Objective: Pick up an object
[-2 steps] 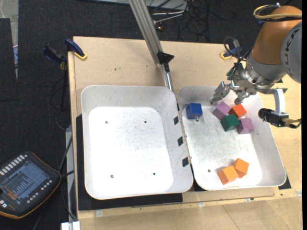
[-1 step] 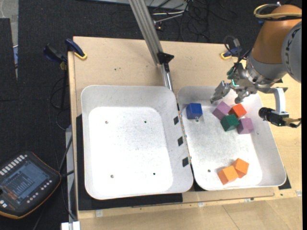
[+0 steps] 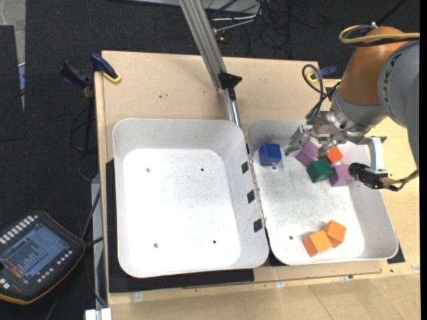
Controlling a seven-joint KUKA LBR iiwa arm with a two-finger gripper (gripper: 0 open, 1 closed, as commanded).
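Your gripper point(image 3: 313, 141) hangs low over the right bin point(image 3: 373, 245), right by a bunch of blocks. You can't tell how it is set. Next to it sit a purple block point(image 3: 307, 155), a green block point(image 3: 320, 171) and a small orange block point(image 3: 333, 155). A blue block point(image 3: 269, 154) sits apart, to their left.

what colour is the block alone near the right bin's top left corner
Blue, seen in the camera view.
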